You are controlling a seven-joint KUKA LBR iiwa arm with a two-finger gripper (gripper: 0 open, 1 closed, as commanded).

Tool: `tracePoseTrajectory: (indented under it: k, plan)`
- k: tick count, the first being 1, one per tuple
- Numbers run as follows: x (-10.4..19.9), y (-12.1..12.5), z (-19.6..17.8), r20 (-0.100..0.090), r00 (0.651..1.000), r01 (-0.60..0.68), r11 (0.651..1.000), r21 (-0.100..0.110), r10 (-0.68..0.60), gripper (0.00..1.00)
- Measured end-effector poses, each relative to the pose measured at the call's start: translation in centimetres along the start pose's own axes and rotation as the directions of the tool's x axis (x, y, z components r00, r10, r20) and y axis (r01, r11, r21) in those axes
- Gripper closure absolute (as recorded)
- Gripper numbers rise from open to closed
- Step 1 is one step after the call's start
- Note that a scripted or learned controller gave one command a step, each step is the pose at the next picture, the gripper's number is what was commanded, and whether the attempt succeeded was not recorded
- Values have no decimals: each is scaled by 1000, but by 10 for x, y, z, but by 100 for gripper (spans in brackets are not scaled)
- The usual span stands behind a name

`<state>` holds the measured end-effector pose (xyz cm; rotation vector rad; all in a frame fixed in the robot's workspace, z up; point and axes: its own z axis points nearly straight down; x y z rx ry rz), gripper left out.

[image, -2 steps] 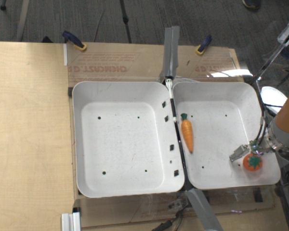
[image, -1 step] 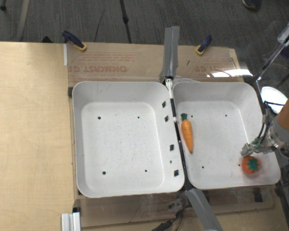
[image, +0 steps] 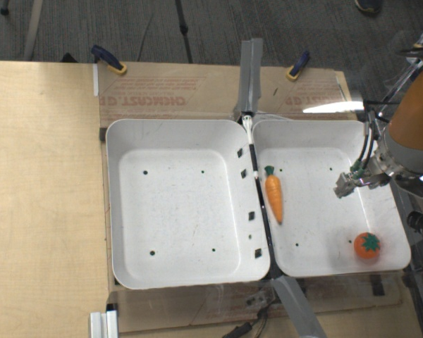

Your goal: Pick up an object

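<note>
An orange carrot with a green top (image: 273, 194) lies along the left wall of the right bin (image: 317, 255). An orange tomato-like fruit with a green stem (image: 366, 246) rests in that bin's near right corner. My gripper (image: 347, 187) hangs over the right side of the right bin, above and slightly left of the round fruit and well right of the carrot. Nothing shows between its fingers.
The left bin (image: 127, 210) stands beside the right one, a grey divider bar (image: 251, 83) running between them at the back. Two blue-and-yellow clamps (image: 107, 58) hold the cardboard behind the bins. A wooden bench top (image: 42, 189) lies to the left.
</note>
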<state>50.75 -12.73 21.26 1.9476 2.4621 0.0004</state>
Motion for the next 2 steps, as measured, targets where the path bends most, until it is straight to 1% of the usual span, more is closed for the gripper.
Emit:
tracePoseTrajectory:
  k: [1,2]
  plan:
    - [-29,111,120,1,996,-94,996,0,94,100]
    - [-28,111,121,1,996,-94,996,2,94,0]
